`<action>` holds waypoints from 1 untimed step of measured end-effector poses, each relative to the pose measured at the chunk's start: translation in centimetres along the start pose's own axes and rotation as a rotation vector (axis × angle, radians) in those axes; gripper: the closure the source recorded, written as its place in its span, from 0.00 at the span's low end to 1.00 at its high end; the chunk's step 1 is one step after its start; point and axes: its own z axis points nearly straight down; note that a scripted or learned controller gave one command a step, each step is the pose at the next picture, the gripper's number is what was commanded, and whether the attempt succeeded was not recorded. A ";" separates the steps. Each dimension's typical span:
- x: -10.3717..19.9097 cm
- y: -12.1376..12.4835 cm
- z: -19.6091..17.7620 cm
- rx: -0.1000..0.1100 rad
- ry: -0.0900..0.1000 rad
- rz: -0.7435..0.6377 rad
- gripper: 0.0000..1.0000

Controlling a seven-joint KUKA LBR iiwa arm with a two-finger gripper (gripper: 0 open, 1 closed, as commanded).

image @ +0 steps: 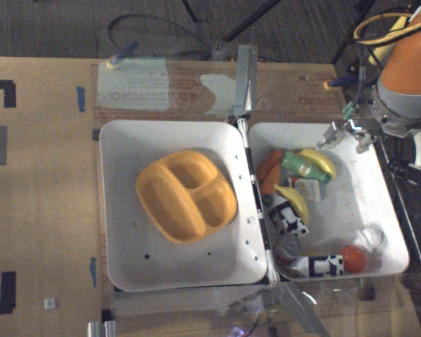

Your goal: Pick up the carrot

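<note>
The carrot (269, 168) is a short orange piece lying at the left side of the right bin (386, 209), close to the wall between the bins. A green bottle (303, 166) lies against its right side. My gripper (346, 140) hangs over the bin's upper right corner, well to the right of the carrot and apart from it. Its two metal fingers (328, 138) stand spread open with nothing between them. The orange band of the arm (407, 62) shows above the wrist.
Around the carrot lie two bananas (320, 161) (295, 201), a small label card (308, 188), two cow-patterned items (288, 218) (321, 265), a can (288, 246), a red ball (353, 259) and a clear cup (370, 238). The left bin (119, 153) holds a yellow divided plate (186, 195).
</note>
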 end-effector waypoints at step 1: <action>5.4 0.2 9.5 -0.002 0.000 0.105 0.00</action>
